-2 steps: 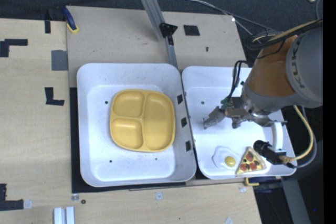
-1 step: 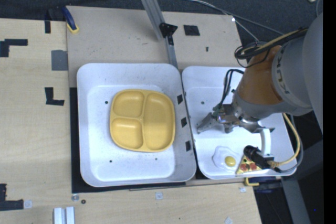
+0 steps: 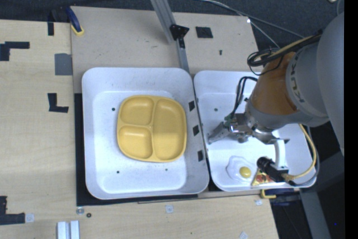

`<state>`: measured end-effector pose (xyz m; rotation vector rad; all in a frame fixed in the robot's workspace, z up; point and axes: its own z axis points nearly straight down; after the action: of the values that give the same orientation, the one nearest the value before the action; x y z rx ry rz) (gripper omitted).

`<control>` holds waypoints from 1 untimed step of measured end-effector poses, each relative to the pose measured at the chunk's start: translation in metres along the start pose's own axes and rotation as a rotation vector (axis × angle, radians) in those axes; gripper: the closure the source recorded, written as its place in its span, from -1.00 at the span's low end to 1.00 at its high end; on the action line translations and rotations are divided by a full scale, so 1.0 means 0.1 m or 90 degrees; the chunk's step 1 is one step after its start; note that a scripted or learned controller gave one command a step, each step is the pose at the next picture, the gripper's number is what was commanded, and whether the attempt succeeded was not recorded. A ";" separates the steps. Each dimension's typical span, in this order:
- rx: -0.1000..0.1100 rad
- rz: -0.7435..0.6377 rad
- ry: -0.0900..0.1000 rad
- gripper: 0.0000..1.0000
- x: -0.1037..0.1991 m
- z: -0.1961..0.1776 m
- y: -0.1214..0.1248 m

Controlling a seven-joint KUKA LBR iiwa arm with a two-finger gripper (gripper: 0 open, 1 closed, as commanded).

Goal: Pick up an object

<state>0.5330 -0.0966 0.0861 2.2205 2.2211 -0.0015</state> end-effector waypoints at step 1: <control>-0.003 -0.001 0.000 1.00 0.01 -0.12 0.01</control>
<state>0.5345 -0.0959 0.0980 2.2176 2.2202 0.0042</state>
